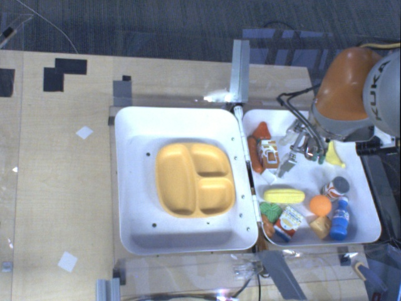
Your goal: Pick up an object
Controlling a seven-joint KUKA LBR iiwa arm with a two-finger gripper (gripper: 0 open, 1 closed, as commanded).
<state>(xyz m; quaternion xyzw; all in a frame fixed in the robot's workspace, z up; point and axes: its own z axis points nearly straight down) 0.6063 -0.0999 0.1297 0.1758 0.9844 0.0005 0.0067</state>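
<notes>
**Nothing picked yet, gripper above the right bin**

Several small items crowded at the near end of the right bin [369, 196]: blue bottle [339, 223], orange ball [320, 205], yellow corn cob [284, 196], small carton [289, 221]. Further back, a red-and-white box [269, 153] beside the bin's left wall. Gripper [293, 155] hanging just beside that box, fingers apparently spread, nothing between them. Yellow divided tray [192, 178] alone in the left bin [131, 168]. By judgement, task only at its start: choosing, closing and lifting all remaining.
</notes>
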